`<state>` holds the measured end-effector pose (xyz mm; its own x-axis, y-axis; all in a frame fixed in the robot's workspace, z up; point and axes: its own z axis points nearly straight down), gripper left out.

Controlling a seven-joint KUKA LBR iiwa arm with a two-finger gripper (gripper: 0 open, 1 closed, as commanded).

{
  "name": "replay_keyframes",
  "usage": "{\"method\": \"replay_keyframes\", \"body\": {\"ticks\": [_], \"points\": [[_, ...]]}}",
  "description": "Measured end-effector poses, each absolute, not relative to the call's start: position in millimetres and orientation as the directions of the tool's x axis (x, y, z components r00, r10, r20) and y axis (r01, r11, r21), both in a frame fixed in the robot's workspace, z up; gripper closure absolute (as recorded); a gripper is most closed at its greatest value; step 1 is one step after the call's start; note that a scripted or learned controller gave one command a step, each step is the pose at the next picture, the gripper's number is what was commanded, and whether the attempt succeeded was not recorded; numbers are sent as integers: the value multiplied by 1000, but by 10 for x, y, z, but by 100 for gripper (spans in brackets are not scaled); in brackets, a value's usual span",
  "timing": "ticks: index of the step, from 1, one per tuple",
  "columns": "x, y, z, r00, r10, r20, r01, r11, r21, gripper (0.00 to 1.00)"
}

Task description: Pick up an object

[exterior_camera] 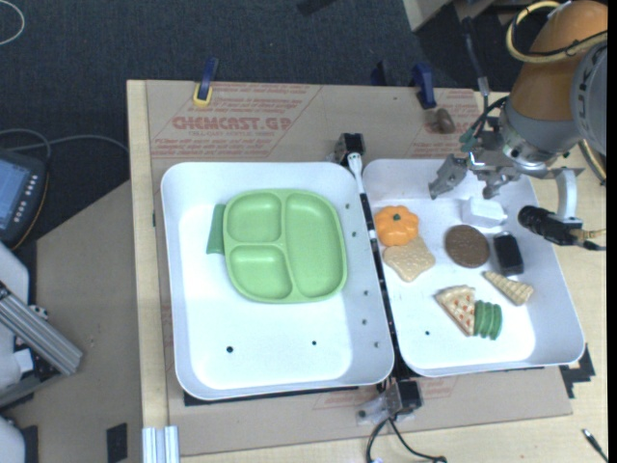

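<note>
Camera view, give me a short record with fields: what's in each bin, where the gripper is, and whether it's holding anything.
left bin: green divided tray
right bin: orange toy pumpkin, tan cracker, brown round cookie, black block, pizza slice, green ridged piece, tan wedge, small white item
gripper: above the right bin's far end, fingers spread
holding: nothing between the fingers
arm: reaches in from the right

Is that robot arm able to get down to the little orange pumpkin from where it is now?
Probably yes. The gripper hangs over the right bin's far end, and the pumpkin sits uncovered by the bin's left wall. The cracker beside it and that wall might crowd the fingers.
</note>
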<state>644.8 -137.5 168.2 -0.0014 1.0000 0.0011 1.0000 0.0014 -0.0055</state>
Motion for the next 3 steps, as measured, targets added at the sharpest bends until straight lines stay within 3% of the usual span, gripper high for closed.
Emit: {"method": "replay_keyframes", "body": {"ticks": [2,3], "points": [[6459,-1303,978,-1,1000,0,1000,1,4,0],[6460,-1310,1075,-1,1000,-2,1000,1,4,100]]}}
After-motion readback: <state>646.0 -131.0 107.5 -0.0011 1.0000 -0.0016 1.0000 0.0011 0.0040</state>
